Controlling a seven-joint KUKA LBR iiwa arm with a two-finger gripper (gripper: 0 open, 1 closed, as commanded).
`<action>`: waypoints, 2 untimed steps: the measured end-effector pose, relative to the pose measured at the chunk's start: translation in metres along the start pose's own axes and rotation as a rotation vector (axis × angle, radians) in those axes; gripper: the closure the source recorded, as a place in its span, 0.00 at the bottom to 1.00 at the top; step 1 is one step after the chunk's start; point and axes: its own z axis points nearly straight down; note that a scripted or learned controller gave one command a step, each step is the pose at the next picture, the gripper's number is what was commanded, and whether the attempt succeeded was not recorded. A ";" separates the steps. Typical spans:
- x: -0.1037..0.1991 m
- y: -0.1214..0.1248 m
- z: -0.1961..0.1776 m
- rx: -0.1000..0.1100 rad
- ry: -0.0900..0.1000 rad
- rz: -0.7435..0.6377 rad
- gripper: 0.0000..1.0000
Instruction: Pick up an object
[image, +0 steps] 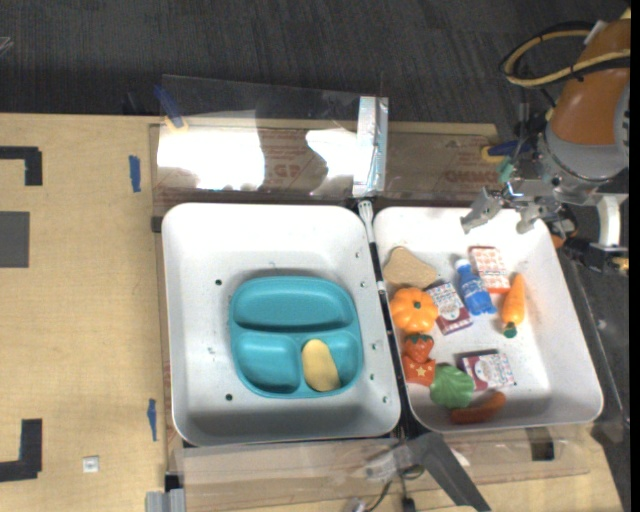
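Toys crowded the right bin: we saw a small pumpkin, a carrot, a blue bottle, a slice of bread and little cartons. Our hand hung over that bin's far rim with its fingers spread and nothing between them. In the left bin sat a teal tray with a yellow lemon in one compartment.

Robotics lab test bench, not a home or kitchen. Two white bins sit side by side on a plywood bench marked with blue tape and black squares; clear plastic sheet at the far edge. Toy food fills the right bin; cabled robot arm at far right.
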 end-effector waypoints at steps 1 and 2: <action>-0.010 -0.013 0.097 -0.003 -0.002 -0.068 0.00; -0.015 -0.054 0.103 -0.031 -0.009 -0.112 0.00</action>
